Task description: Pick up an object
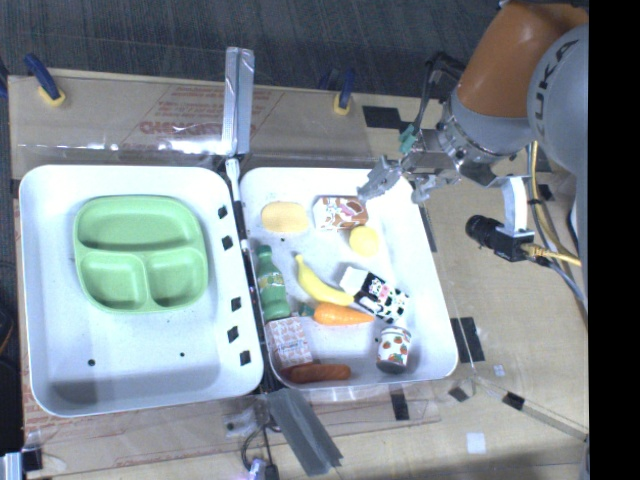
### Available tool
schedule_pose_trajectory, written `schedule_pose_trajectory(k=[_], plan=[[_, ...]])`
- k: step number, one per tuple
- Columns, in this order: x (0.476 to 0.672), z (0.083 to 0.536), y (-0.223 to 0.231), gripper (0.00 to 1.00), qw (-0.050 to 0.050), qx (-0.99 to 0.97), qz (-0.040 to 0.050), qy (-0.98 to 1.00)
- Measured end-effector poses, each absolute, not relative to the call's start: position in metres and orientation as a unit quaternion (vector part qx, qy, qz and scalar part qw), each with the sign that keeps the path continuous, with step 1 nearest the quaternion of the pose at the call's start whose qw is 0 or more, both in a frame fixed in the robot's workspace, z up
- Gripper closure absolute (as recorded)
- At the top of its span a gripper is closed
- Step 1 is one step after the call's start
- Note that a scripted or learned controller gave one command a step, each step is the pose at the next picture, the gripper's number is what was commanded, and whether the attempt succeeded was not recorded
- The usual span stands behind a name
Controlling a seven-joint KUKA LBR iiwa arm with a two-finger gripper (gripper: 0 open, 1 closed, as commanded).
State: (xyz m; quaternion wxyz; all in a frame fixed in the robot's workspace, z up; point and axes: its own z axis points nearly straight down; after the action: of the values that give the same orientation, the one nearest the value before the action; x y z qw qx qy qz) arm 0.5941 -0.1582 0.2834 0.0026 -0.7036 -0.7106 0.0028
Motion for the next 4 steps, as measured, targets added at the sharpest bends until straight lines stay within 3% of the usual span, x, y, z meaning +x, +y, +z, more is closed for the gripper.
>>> schedule_pose_trajectory(k=[1, 2, 3, 4], plan=[[0.581, 0.09, -0.19, 0.0, 0.002, -0.618, 0.0008, -0.786], [0.581, 0.097, -0.191, 1.0, 0.003, -0.616, 0.0021, -0.788], [0.581, 0.097, -0.191, 0.0, 0.003, -0.616, 0.0021, -0.788], [0.582, 0.105, -0.191, 1.0, 0.004, -0.614, 0.0033, -0.79]])
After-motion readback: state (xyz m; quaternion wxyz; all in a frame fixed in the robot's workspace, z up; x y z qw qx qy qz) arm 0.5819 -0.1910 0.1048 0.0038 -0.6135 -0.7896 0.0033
